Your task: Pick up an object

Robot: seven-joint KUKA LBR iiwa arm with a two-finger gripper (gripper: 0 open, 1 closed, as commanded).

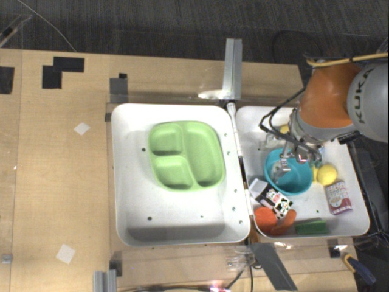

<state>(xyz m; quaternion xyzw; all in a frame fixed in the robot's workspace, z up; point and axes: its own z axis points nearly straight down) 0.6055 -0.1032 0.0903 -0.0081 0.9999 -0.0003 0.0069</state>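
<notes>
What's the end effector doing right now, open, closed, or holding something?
End effector: over the blue bowl in the right bin; state cannot be told.

White "KU", the start of a brand name, on the grey arm's casing.

Bins: smooth white plastic – slightly glossy.
Tray: matt green plastic.
Bench: pale wood, matt.
My wrist band: glossy orange.
</notes>
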